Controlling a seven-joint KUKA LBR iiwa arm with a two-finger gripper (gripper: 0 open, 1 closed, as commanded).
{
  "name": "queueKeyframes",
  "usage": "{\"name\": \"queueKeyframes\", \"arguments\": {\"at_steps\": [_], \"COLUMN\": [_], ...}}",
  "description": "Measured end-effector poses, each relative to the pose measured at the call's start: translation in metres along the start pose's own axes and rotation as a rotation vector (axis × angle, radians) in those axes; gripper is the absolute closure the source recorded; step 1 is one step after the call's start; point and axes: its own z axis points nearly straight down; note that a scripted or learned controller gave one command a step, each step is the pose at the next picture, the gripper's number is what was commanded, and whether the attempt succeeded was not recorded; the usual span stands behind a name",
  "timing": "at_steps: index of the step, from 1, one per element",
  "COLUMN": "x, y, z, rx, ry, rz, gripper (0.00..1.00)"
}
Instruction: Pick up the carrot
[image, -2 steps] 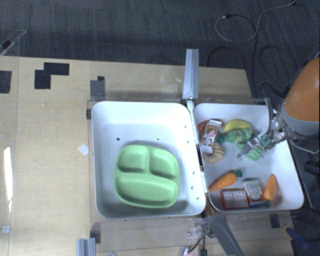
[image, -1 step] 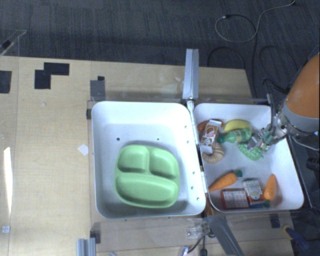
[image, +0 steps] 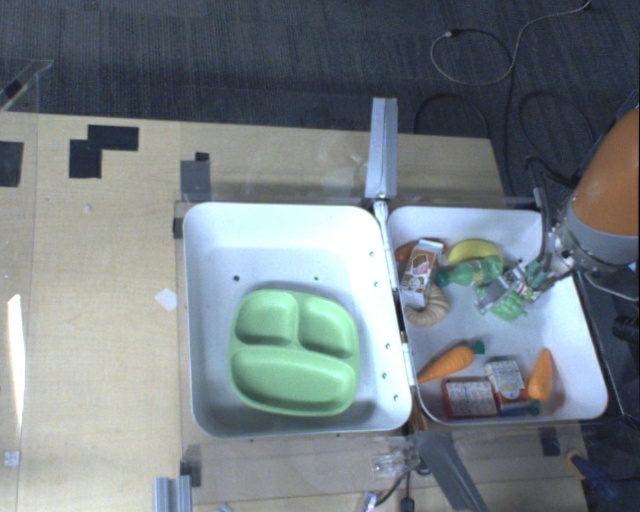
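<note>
Because the gripper (image: 515, 282) is small, blurred and set against green clutter near the right bin's (image: 590, 345) far right side, I cannot tell how it stands or whether it has anything, and the grey arm (image: 605, 215) with its orange band is cut off at the right edge. One carrot (image: 446, 363) lies toward the bin's near left corner, touching a red packet (image: 470, 397), while another orange carrot-like piece (image: 541, 374) stands by the near right corner. A green divided plate (image: 295, 350) sits in the left bin (image: 205, 300).
</note>
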Motion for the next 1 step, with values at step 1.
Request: {"name": "queueKeyframes", "arguments": {"at_steps": [1], "x": [0.0066], "y": [-0.045], "z": [-0.0226], "rx": [0.005], "ry": [0.004], "rz": [-0.349], "gripper": [0.0]}}
